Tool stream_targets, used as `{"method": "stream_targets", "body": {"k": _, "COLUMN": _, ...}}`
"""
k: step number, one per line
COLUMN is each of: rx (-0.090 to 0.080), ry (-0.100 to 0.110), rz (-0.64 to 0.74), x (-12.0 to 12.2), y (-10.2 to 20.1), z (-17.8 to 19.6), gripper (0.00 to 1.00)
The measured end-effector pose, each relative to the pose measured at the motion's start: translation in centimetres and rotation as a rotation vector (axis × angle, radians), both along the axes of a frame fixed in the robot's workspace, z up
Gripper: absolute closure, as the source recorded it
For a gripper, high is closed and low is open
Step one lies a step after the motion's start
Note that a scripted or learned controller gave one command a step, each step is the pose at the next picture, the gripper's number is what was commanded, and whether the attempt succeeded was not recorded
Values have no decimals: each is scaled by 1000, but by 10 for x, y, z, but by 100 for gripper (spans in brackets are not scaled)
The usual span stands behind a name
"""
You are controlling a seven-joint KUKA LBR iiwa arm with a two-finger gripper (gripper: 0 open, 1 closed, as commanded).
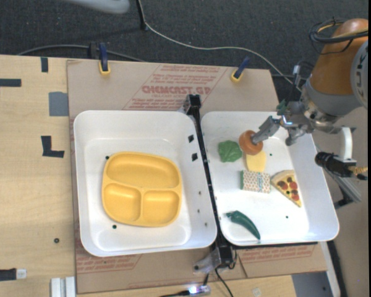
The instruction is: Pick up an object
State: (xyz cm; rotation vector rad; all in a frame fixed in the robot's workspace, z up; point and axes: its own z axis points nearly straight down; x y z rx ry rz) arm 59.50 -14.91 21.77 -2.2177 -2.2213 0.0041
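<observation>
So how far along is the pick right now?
Nothing looks picked yet. The gripper sits low over the right bin, beside the round orange piece. Pizza slice, green pepper and the rest lie in the bin. Grasp and lift remain.
</observation>
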Motion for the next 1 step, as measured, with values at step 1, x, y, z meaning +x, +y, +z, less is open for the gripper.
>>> {"method": "stream_targets", "body": {"k": 1, "rx": 1, "ry": 6, "rz": 0, "x": 1, "y": 4, "z": -66, "gripper": 0}}
